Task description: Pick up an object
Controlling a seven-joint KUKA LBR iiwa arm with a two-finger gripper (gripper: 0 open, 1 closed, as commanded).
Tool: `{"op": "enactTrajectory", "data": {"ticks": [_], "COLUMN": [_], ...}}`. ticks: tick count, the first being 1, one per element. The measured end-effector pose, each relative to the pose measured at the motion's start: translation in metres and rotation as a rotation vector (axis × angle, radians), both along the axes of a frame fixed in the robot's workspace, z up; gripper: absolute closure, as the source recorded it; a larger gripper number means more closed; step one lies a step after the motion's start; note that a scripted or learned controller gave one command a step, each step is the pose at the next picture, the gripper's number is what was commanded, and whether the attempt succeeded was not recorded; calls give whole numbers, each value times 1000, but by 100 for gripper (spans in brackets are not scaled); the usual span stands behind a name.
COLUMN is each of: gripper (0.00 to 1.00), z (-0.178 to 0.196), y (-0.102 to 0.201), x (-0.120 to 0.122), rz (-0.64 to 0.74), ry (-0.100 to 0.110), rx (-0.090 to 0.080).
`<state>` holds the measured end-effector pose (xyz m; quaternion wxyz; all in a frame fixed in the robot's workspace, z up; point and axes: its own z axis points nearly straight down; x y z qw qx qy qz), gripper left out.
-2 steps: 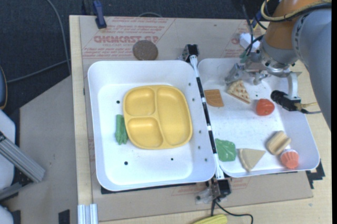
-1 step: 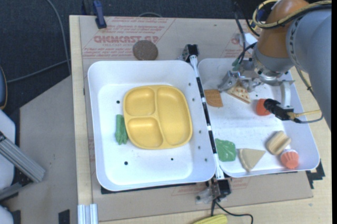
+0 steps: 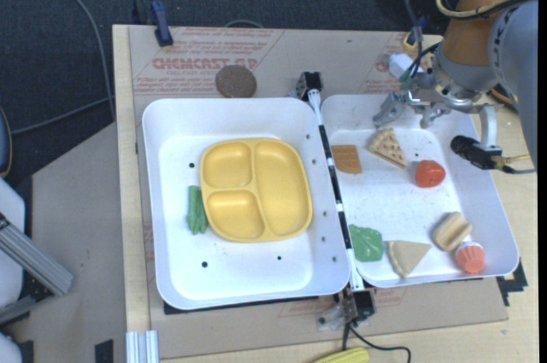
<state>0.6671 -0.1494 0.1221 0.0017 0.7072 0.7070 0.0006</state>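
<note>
My gripper (image 3: 408, 110) hangs over the far end of the right bin (image 3: 496, 207), below the grey wrist and orange band. Its fingers stand apart, open, with nothing between them. Just in front of it lies a triangular pizza slice (image 3: 389, 148). A brown square cracker (image 3: 346, 158) lies to the left of the slice and a red tomato (image 3: 430, 173) to the right. Along the bin's near edge sit a green leafy piece (image 3: 366, 243), a tan wedge (image 3: 408, 256), a bread roll (image 3: 450, 229) and a small orange-pink piece (image 3: 469, 256).
The left bin (image 3: 167, 139) holds a yellow divided plate (image 3: 255, 188) and a green pod (image 3: 197, 209) beside it. A brown disc (image 3: 236, 82) lies on the cardboard behind that bin. A black clip (image 3: 309, 84) sits where the bins meet, and cables trail at the right.
</note>
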Motion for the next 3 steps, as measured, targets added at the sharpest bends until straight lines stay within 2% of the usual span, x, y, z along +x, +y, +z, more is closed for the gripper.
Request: {"op": "enactTrajectory", "data": {"ticks": [1,2,3], "gripper": [0,0,0], "z": [-33,-37,-37], "y": [-8,27,10], "x": [-33,0,-28], "rz": [0,2,-1], "ry": [-6,0,5], "rx": [0,2,1]}}
